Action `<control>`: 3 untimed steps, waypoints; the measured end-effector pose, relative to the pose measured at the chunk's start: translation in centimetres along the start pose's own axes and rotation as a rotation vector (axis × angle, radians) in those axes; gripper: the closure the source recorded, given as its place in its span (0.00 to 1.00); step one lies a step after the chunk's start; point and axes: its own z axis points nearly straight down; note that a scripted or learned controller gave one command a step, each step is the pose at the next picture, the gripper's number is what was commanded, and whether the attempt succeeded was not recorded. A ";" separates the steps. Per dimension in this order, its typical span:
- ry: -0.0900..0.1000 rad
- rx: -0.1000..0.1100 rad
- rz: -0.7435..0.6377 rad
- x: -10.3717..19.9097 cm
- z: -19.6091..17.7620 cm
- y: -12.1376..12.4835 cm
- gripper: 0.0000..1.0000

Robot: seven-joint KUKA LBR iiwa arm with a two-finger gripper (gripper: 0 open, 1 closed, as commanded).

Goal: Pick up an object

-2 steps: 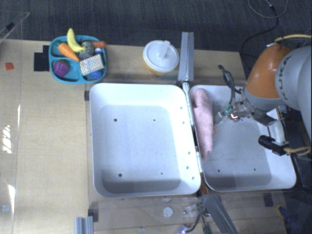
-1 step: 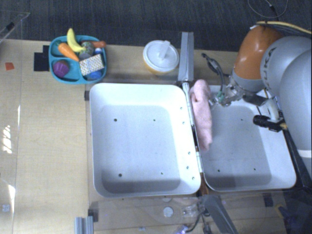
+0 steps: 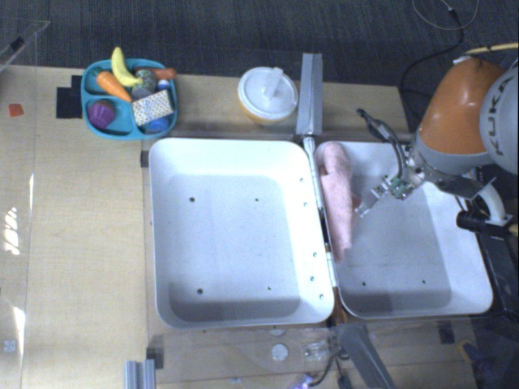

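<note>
A pink cloth (image 3: 337, 205) lies crumpled along the left wall of the right bin (image 3: 422, 294), stretching from the bin's back edge toward its middle. My gripper (image 3: 375, 199) hangs low over the back half of that bin, pointing left and down, a short way right of the cloth. From this angle its tip is small and dark, and nothing shows in its hold. The arm's orange band (image 3: 459, 108) sits above the bin's back right corner.
The left bin (image 3: 162, 241) stands beside the right one, with a grey rail (image 3: 309, 96) rising at the back between them. A blue tray (image 3: 104, 128) of toy food and a white lidded cup (image 3: 268, 94) sit on the bench behind the bins.
</note>
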 end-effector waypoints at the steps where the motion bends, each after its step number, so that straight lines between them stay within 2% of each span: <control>1: 0.002 0.002 0.272 -0.8 5.4 -2.2 0.00; 2: -0.001 0.000 0.292 -1.9 5.7 5.0 0.00; 3: -0.003 -0.002 0.350 -2.4 -7.2 0.7 0.00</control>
